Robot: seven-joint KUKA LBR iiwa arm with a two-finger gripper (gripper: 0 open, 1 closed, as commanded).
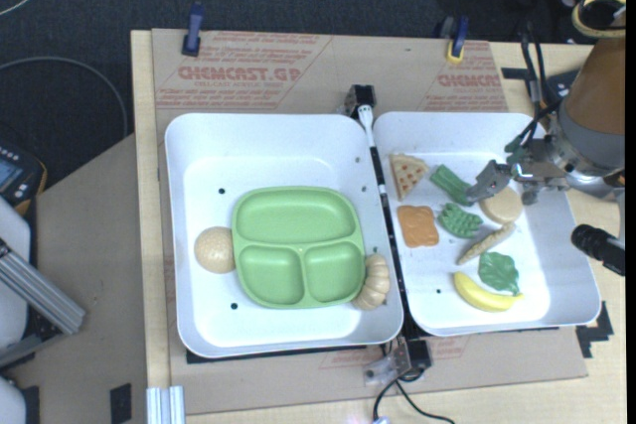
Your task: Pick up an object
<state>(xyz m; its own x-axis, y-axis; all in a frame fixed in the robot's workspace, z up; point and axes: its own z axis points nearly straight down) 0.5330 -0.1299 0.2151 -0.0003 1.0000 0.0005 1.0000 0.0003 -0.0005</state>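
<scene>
Gripper [494, 182] above right bin [566, 308] (toy food)

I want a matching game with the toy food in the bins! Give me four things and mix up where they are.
Things:
1. green tray
2. banana
3. pizza slice
4. round bun

Places:
A. near front edge of the right bin
B. middle of the left bin
C. touching the tray's left side
D. far left part of the right bin, near the divider

Pairs: 1-B, 2-A, 3-D, 4-C
</scene>
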